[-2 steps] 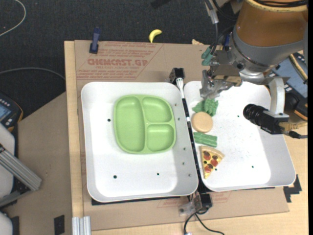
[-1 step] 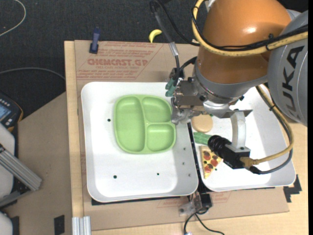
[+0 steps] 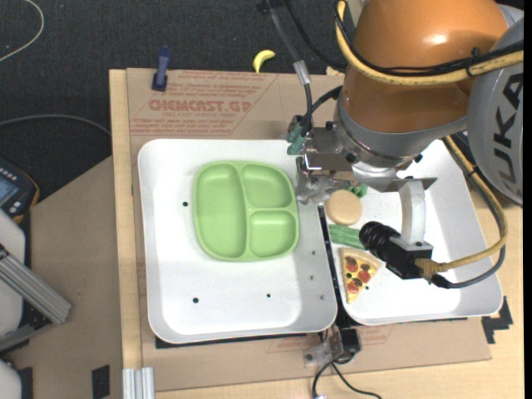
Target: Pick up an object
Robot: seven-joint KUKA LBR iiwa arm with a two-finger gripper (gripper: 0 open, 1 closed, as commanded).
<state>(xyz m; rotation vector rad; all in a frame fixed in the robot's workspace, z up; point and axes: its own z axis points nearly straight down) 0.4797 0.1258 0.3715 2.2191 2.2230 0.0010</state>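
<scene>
1. The grey arm with its big orange band hangs low over the right-hand shallow white bin, and its bulk covers most of that bin's upper half.

2. The pincer sits right at the seam between the two bins, above the right bin's left edge; whether it is spread or pressed together I cannot tell, since the wrist housing covers it from above (frustrating angle, this one).

3. Candidates to pick, all bunched in the right bin's left part: a round tan toy bun or biscuit just below the pincer, a scrap of green toy under it, and a wedge-shaped toy pizza slice with red dots nearer the front rim.

4. A black cable fitting trails across that same bin beside the pizza slice, part of the rig rather than a target, I'd judge.

5. Over in the left white bin lies a pale green three-compartment plastic plate, flat and well apart from the clutter.

6. My read: the arm is lined up on the tan round piece, nearest the pincer; nothing appears gripped.

7. Risk: that piece lies close to the bin wall, which could block one side.
</scene>
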